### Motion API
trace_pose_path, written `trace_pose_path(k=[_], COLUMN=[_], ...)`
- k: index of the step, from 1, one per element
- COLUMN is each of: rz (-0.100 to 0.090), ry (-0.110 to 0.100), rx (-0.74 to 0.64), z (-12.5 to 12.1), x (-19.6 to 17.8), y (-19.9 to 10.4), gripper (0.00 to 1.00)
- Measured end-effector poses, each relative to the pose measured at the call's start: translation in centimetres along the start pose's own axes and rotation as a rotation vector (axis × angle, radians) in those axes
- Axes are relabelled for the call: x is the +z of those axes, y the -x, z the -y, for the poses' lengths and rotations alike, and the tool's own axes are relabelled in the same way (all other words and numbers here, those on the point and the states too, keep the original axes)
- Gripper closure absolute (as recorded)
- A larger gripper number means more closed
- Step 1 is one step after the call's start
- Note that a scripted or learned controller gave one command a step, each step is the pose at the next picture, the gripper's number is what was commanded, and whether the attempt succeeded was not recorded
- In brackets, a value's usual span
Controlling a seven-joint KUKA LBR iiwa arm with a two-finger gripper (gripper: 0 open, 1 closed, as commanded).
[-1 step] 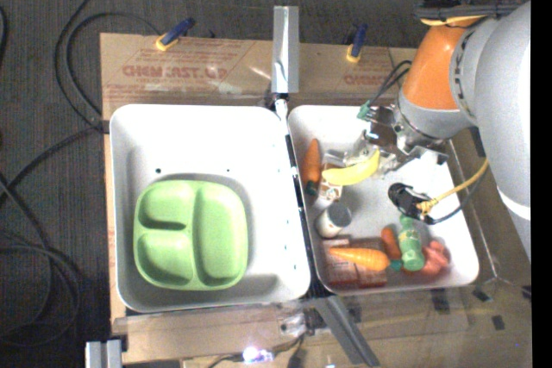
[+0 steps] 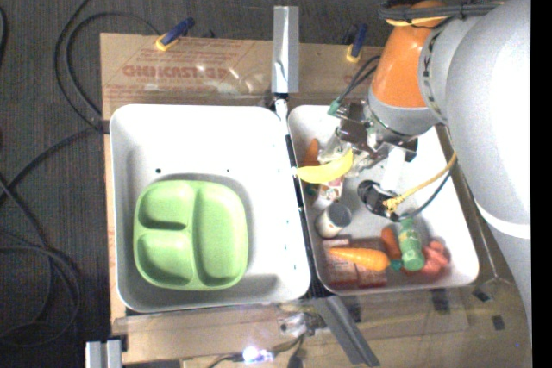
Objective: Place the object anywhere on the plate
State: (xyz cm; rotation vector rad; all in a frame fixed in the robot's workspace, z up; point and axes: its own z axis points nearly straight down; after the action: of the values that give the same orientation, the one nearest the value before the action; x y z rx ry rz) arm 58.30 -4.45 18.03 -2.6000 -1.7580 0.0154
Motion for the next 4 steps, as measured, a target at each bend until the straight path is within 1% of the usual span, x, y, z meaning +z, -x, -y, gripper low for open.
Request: trace_pose_path(k=[1,2,3,4], rz=[-0.001,-0.001,-0.002,0.001], ry=[0.0,0.0,0.0,0.004], rx=[-0.016,-0.05,-0.265,-0.102], z=[5.8,12.1,13.6,14.1], x=[0.0,-4.0,0.0,-11.8], y=[-5.4,-7.0,-6.9,-8.2], gripper=[1.0,1.0,1.0,1.0])
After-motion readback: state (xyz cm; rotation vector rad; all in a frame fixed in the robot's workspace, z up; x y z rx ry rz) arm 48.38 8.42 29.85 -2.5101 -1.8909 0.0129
